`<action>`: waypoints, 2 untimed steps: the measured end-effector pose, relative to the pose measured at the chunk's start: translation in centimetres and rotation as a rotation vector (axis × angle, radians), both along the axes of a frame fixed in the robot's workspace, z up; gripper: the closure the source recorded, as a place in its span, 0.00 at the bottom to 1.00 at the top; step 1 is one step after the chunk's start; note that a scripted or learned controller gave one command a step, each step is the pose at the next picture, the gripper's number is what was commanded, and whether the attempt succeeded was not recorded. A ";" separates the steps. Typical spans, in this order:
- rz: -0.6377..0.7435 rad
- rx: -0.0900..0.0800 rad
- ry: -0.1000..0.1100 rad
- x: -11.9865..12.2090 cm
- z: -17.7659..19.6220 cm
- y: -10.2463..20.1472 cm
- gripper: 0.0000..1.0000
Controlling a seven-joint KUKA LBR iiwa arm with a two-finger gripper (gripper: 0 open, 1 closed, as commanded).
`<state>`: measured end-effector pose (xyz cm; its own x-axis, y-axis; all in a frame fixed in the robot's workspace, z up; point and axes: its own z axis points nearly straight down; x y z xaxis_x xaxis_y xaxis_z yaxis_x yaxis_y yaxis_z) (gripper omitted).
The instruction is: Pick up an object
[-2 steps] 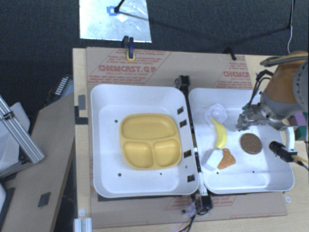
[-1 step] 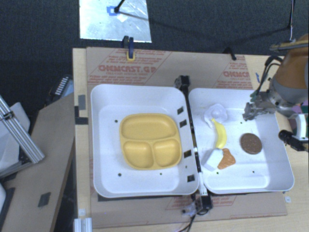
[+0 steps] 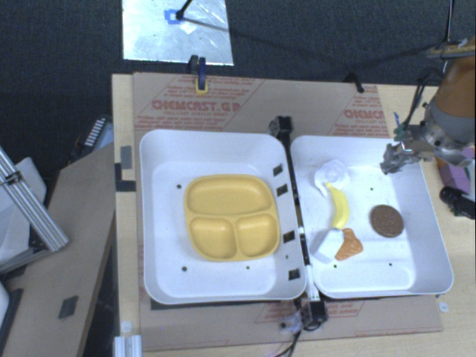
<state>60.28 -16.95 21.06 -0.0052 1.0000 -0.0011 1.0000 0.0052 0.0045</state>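
The grey two-finger gripper (image 3: 394,160) hovers above the round brown cookie (image 3: 387,221), beyond the yellow banana (image 3: 339,206); its jaw state cannot be told.

We see glossy white plastic bins (image 3: 160,199), a smooth matt yellow plastic tray (image 3: 227,216), printed cardboard (image 3: 245,99) underneath, and crinkled reflective foil sheet (image 3: 175,22).

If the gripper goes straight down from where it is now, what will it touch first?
Probably the bare white floor of the right bin, near its far right corner. The gripper hangs above that spot; the brown disc and banana lie nearer the camera. Depth is uncertain.
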 end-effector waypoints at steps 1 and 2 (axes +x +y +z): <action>0.000 0.000 0.001 0.1 2.0 0.0 1.00; 0.003 0.002 0.004 -0.1 1.1 5.0 1.00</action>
